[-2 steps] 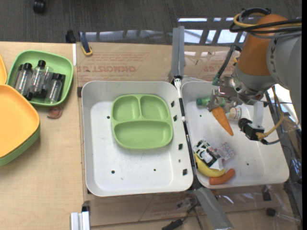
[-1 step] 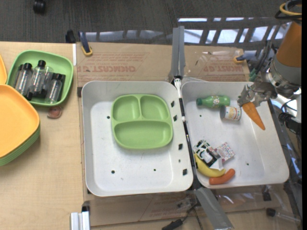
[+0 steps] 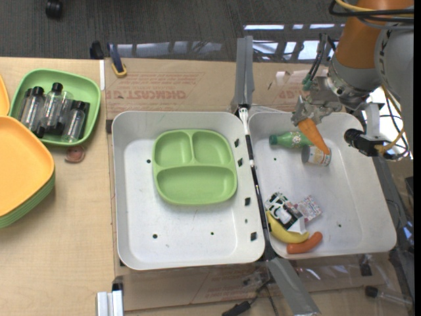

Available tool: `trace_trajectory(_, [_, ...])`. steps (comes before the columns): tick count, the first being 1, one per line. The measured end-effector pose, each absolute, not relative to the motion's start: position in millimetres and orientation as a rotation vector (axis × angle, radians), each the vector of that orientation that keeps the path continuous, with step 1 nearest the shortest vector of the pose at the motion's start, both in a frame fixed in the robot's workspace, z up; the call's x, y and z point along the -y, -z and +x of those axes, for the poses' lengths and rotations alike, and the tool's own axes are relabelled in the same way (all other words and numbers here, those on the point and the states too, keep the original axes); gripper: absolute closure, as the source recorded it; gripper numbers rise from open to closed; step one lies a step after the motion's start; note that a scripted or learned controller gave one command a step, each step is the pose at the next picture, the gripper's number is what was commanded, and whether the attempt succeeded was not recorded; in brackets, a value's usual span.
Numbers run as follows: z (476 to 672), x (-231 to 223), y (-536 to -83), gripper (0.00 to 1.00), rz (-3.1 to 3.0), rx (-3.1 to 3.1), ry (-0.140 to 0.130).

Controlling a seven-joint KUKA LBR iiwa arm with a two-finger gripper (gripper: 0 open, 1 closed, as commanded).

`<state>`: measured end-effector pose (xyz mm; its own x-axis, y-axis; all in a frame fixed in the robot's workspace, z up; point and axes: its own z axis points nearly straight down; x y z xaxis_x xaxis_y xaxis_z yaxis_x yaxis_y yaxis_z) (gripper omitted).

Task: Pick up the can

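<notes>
Two white bins (image 3: 131, 196) are lying side by side on the worktop. The can (image 3: 317, 155) is lying near the right bin's far edge, touching a carrot (image 3: 312, 135). The pincer (image 3: 314, 110) is hovering above them; whether it is open, I cannot tell.

both bins (image 3: 131, 196) white. divided plate (image 3: 195, 166) light green. bottle (image 3: 287, 139) green; carrot (image 3: 312, 133) orange. can (image 3: 317, 156) grey with an orange label. banana (image 3: 283, 230) yellow. arm (image 3: 368, 38) grey with an orange band. stacked plates (image 3: 23, 176) orange.
</notes>
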<state>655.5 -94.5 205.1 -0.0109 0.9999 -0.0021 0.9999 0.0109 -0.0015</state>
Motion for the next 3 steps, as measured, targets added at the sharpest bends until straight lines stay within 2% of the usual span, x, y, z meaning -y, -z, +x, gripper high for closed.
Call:
trace_trajectory(1, [658.4,72.5,-198.2,1.0,2.242,-2.201,0.006])
trace_trajectory(2, [594.1,109.1,-135.4,1.0,2.482,-1.929,0.006])
trace_trajectory(3, [569.1,74.0,-190.5,1.0,2.693,-1.62,0.006])
